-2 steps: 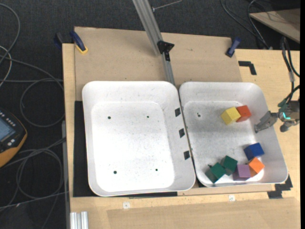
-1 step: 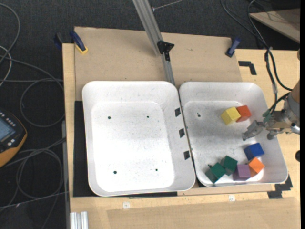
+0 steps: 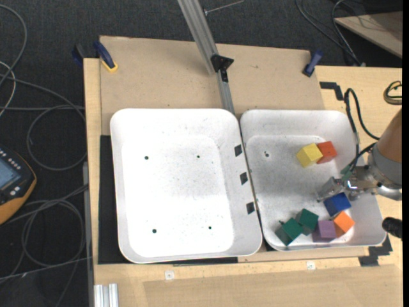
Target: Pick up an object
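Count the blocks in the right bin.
7. Yellow block and red block touch near the far wall. Blue block sits by the gripper. Two green blocks, purple block and orange block cluster at the near edge. The arm may hide more.

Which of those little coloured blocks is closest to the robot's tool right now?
The blue block, right beside the tool in the right bin. The yellow block and green blocks sit farther off.
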`<state>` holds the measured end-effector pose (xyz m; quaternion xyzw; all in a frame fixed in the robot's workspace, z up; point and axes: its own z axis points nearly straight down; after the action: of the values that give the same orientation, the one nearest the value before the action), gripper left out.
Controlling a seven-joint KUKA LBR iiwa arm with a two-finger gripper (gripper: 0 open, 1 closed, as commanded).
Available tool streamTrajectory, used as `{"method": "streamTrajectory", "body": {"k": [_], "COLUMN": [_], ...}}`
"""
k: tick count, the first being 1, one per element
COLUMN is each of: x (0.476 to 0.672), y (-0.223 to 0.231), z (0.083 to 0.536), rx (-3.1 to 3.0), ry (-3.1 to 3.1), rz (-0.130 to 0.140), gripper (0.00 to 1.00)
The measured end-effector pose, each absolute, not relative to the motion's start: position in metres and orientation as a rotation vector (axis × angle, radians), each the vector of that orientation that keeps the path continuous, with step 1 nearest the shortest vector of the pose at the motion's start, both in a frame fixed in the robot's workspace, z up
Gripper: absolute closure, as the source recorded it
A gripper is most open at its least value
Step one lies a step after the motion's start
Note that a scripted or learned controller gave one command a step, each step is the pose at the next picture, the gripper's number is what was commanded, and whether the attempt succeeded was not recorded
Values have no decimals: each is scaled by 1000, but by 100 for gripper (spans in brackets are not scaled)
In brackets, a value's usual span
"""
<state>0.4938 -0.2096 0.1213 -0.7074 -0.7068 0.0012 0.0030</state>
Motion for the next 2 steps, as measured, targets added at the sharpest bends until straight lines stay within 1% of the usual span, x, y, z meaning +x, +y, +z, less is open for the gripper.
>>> {"method": "streamTrajectory", "body": {"k": [1, 2], "x": [493, 494], "y": [-209, -209], "z": [98, 110], "rx": [-2218, -2220], "ry": [-2219, -2222], "rz": [2, -2], "gripper": [0, 100]}}
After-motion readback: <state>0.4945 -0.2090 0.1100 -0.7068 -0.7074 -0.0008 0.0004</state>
